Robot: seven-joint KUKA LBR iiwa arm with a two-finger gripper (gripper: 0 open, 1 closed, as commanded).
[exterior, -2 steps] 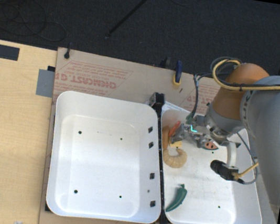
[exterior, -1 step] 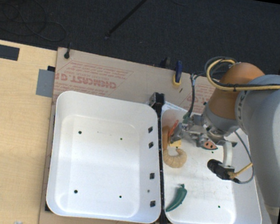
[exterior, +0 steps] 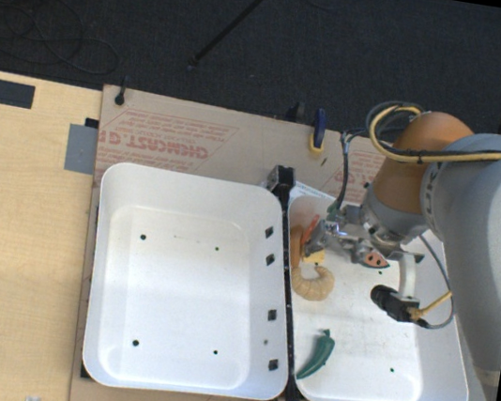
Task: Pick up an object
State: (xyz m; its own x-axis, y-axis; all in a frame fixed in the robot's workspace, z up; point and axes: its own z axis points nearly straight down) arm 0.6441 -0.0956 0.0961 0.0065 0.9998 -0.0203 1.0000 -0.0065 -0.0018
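Green object (exterior: 316, 355) lies well below claw (exterior: 328, 239), apparently.

Two white bins (exterior: 181, 283). A tan ring (exterior: 313, 282), a green thing (exterior: 317, 354), an orange band (exterior: 427, 137) on the grey arm (exterior: 476, 214).

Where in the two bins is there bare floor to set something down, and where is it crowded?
The left bin is bare floor wall to wall. In the right bin, the near floor right of the green object is free. Its far end is crowded: gripper, tan ring, orange piece.
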